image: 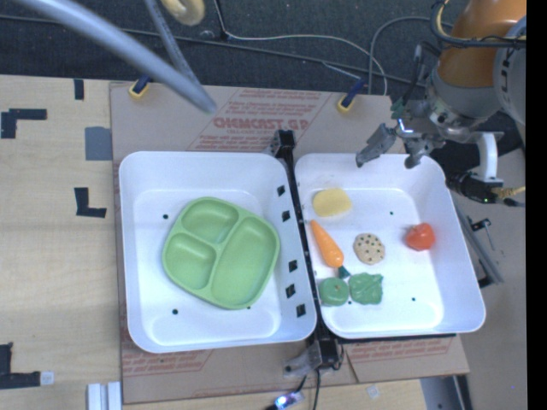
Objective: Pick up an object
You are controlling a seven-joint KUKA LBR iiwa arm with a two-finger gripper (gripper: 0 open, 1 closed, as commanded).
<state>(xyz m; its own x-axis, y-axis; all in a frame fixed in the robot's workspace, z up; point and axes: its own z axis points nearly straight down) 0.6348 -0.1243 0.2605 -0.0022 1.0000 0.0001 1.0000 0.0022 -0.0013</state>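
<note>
We hover gripper (391,155), fingers spread, nothing between, over right bin (457,229) back rim. Yellow piece (332,202) lies nearest, toward bin's front-left; tomato (420,237) farther forward.

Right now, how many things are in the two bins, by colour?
Green: 3, the divided plate, round piece, leafy piece
Orange: 1, carrot
Yellow: 1, lump
Tan: 1, cookie
Red: 1, tomato
Total: 7

green divided plate (222,252), orange carrot (326,243), red tomato (420,237), white bins (137,229).
</note>
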